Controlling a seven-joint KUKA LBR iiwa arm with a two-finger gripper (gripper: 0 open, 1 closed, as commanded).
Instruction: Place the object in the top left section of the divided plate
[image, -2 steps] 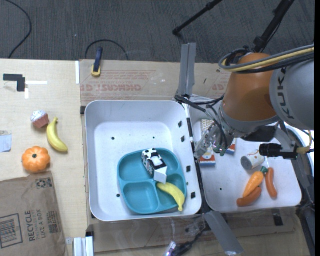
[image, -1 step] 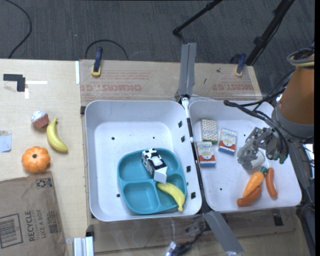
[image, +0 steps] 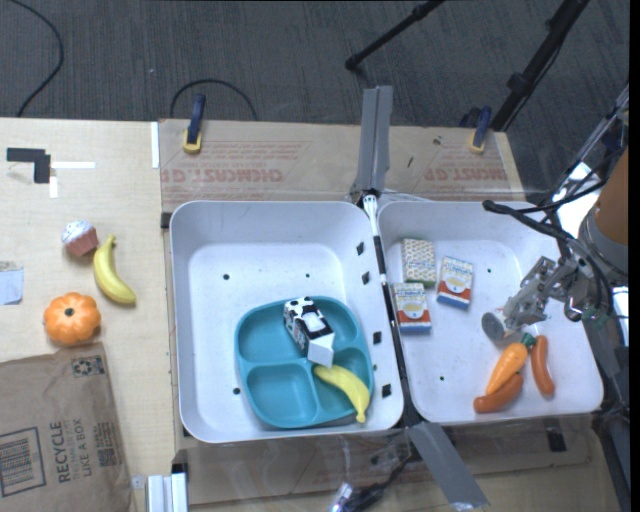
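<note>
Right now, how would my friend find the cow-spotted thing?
Look in the left white bin for the blue divided plate. On the ridge between its upper sections lies a small black-and-white carton. The banana beside it on the plate is yellow and curved; the carton is boxy with cow patches.

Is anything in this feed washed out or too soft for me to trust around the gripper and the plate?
Camera view: bright glare blows out the arm's upper part at the right edge; the gripper is small and soft, so its fingers are unreadable; both white bins are evenly lit with faint shadows; the teal divided plate and its banana read sharply.
</note>
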